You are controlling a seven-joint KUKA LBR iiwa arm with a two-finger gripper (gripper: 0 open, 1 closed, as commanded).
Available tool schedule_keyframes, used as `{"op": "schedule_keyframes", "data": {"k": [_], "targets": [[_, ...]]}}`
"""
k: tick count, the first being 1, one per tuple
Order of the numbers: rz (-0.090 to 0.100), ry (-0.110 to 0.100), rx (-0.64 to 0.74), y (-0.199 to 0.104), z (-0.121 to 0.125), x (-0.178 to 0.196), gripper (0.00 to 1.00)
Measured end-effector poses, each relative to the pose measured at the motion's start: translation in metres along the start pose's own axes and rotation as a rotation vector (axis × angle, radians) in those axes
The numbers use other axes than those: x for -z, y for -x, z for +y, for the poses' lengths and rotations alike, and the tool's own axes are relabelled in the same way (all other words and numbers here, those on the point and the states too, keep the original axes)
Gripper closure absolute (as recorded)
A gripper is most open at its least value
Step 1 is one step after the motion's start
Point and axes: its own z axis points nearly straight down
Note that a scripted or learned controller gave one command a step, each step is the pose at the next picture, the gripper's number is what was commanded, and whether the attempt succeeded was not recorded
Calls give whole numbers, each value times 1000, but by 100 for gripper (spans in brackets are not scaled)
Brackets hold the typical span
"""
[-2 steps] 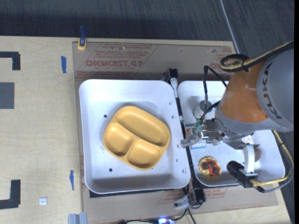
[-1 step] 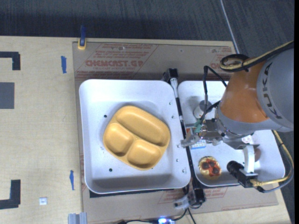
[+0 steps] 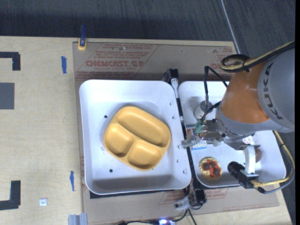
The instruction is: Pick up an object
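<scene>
A yellow three-compartment plate (image 3: 136, 137) lies upside down in the left bin (image 3: 93, 125). In the right bin (image 3: 276, 165), near the front left corner, sits a small round object (image 3: 210, 167) with a tan rim and red and dark middle. My gripper (image 3: 199, 137) hangs over the left part of the right bin, just behind that round object and apart from it. The wrist and arm cover much of the bin behind it. A small pale round thing (image 3: 202, 108) peeks out behind the wrist.
The two bins stand side by side on a cardboard sheet (image 3: 122, 60) on the wooden bench. The rim between the bins runs close to the gripper's left. Cables loop over the arm at the right.
</scene>
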Motion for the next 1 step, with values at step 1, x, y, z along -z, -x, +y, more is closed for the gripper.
{"op": "schedule_keyframes", "data": {"k": [1], "targets": [[0, 0, 0, 0, 0, 0, 0]]}}
